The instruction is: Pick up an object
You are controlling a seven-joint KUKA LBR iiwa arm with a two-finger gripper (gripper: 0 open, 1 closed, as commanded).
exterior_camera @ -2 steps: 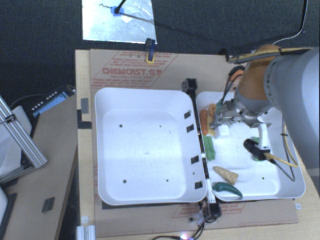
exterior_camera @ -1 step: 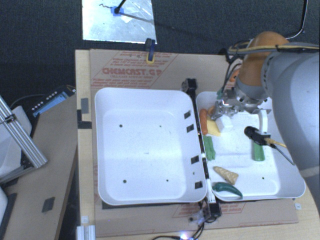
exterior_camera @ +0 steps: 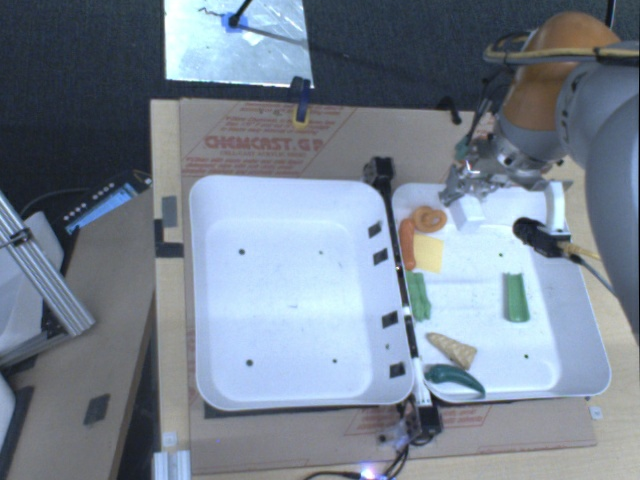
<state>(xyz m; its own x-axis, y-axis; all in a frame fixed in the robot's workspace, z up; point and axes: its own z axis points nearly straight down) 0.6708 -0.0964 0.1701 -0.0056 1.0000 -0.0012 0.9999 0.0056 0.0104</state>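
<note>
Two shallow white bins sit side by side on a cardboard-covered bench. The left bin (exterior_camera: 290,288) fills the centre of the frame; its floor shows a few small dark dots. The right bin (exterior_camera: 560,358) lies in the right half of the frame and carries all the loose objects.

Objects, mostly along the right bin's left wall, from top to bottom of the frame:
- orange round slice (exterior_camera: 431,218), near the bin's upper left corner
- orange carrot-like piece (exterior_camera: 407,244), lying lengthwise against the left wall, just left of the slice
- yellow block (exterior_camera: 428,254), touching or just below the slice
- short green piece (exterior_camera: 418,295), beside the left wall, below the yellow block
- tan cone (exterior_camera: 452,348), lower down, tilted
- dark green curved piece (exterior_camera: 455,379), at the bin's lower left corner, near the rim
- long green stick (exterior_camera: 516,297), well apart from the others, right of centre in the bin

The grey arm (exterior_camera: 600,118) enters from the upper right of the frame, orange band above the wrist. The gripper (exterior_camera: 462,196) hangs over the right bin's upper left region, just right of and above the orange round slice. Cannot tell whether the pincer is apart or together; nothing is visibly clamped in it. A small white block-like part sits directly under it, possibly part of the tool.

A black cable connector (exterior_camera: 535,234) hangs off the wrist over the bin's upper right area.
</note>
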